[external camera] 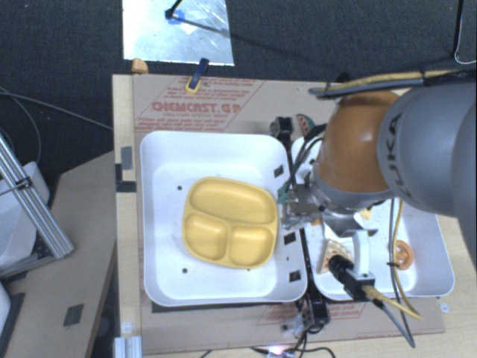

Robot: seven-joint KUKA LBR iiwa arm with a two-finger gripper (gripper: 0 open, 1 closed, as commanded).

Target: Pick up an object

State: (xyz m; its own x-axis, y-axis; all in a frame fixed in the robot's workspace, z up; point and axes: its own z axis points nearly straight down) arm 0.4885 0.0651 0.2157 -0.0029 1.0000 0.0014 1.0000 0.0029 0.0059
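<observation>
The pick was, by my reading, not yet done: nothing could be seen held by the gripper (299,202), which sat low over the seam between the two bins, tucked under the orange band of the arm (417,148). The wrist hid it so much that I could not tell whether the jaws were spread or pressed together. The likeliest things to pick lay in two places. A yellow divided tray (227,222) with three compartments rested flat in the middle of the left bin (160,200), just beside the gripper but apparently not touched by it. In the right bin (436,274), partly covered by the arm, were a small brown pretzel-shaped piece (401,253) near the far side and a tan wedge (333,248), possibly a toy slice of food, close under the wrist. What remained, as I judged it, was the whole grasp: settling on one object, closing on it and lifting it clear. As for writing, the brown cardboard sheet (201,107) under the bins bore red print reading "CHEMCAST.GP" above the left bin, with smaller lines too blurred to read, and the grey arm casing showed dark letters "UKA", the visible part of the maker's name.
</observation>
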